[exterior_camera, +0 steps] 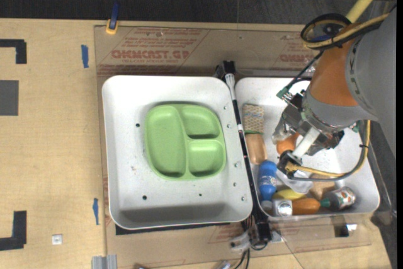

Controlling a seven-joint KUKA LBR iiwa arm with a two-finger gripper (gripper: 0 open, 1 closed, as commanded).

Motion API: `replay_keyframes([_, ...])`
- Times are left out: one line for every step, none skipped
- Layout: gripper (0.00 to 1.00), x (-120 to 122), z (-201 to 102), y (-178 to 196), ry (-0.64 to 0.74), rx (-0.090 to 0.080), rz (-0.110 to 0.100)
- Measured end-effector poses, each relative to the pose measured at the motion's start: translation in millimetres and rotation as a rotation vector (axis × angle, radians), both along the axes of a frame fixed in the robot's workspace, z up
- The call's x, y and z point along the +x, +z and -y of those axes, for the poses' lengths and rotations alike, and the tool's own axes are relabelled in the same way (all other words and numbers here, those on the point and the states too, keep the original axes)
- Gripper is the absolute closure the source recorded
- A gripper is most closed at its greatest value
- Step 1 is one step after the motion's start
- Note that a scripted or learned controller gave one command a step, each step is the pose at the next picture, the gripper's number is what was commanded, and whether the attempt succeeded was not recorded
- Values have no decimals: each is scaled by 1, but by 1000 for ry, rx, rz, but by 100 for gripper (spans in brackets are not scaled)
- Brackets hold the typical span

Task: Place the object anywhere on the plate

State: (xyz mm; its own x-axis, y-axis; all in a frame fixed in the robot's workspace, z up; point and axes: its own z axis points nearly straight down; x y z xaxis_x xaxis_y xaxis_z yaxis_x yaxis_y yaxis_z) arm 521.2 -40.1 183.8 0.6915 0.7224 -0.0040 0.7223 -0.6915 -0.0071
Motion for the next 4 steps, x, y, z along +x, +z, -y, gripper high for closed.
replay_keyframes([100,2,-102,37,-49,1,7])
replay_keyframes([0,2,-99,36,-52,-3,5])
replay_keyframes([0,45,-20,0,-164,-8,4])
replay_keyframes([100,46,-23,11,-154,-6,6])
